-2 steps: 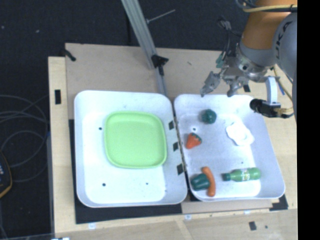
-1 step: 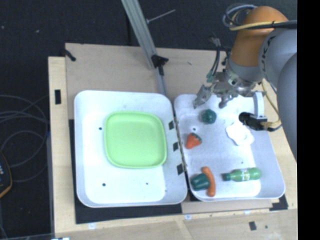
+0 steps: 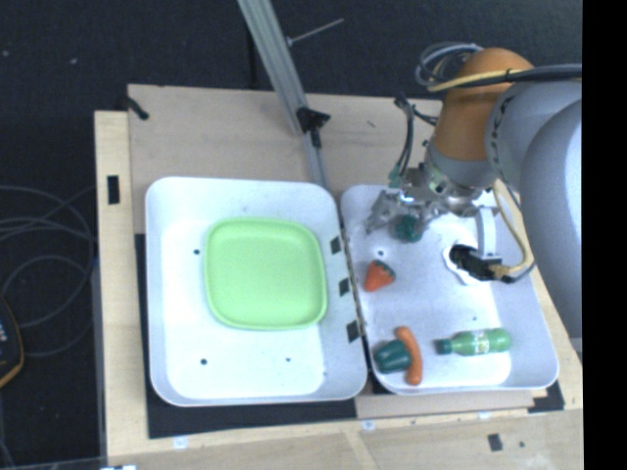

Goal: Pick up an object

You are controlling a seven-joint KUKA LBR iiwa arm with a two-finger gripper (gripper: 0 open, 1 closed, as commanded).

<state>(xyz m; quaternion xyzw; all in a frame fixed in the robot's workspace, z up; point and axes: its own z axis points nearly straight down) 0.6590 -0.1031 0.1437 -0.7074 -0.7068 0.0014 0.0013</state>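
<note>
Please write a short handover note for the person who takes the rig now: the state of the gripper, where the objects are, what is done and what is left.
Gripper: low over the far end of the right bin, next to a small dark green object. Whether it grips that object cannot be judged from this view.
Right bin also holds: an orange-red piece near the divider, a green bottle lying on its side at the near end, and an orange carrot-like piece on a teal object near the front corner.
Left bin: a light green plate.
Done: no pick confirmed. Left: grasp and lift one object.
</note>
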